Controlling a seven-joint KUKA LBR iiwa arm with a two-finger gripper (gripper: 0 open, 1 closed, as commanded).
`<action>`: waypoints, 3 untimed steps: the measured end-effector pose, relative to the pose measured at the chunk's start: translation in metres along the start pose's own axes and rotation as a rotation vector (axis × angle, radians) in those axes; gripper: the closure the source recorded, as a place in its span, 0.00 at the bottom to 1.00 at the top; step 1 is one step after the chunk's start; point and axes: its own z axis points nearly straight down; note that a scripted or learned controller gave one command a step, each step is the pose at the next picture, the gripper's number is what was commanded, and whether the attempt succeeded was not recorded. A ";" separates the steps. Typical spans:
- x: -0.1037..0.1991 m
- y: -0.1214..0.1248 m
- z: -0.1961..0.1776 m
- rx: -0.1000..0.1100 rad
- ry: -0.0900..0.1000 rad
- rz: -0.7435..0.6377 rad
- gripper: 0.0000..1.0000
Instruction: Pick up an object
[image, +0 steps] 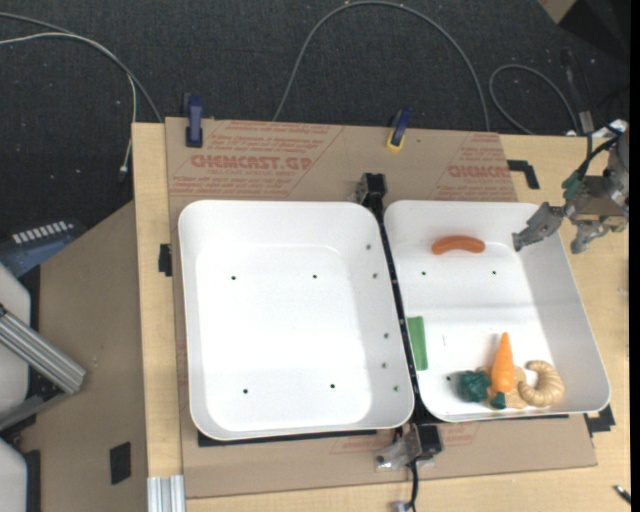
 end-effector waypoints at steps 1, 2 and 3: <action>0.000 0.001 -0.003 -0.006 -0.001 -0.001 0.00; 0.007 0.005 0.056 -0.001 0.000 -0.002 0.00; 0.015 0.011 0.108 -0.001 0.000 -0.002 0.00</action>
